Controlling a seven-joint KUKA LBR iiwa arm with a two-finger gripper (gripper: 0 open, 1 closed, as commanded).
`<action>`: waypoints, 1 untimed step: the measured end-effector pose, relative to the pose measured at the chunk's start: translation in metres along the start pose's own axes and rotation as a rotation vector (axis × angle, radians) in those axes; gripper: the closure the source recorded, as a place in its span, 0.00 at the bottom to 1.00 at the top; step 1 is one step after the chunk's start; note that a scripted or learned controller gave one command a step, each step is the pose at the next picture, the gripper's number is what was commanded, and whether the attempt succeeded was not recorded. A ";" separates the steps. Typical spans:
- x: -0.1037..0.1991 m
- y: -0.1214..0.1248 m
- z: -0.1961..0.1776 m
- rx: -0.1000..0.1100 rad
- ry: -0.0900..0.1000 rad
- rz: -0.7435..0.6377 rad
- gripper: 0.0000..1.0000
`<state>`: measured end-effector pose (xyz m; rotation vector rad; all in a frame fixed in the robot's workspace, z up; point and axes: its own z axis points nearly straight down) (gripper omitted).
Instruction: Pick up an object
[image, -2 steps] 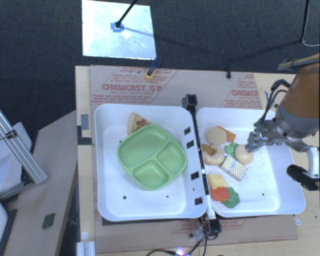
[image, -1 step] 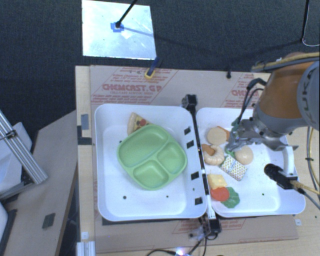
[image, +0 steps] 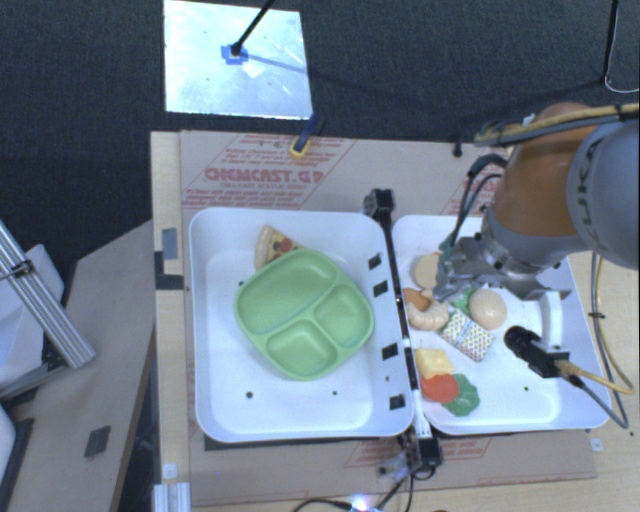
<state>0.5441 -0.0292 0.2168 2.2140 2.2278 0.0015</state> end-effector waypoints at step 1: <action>-0.001 -0.015 -0.012 0.000 0.001 0.005 1.00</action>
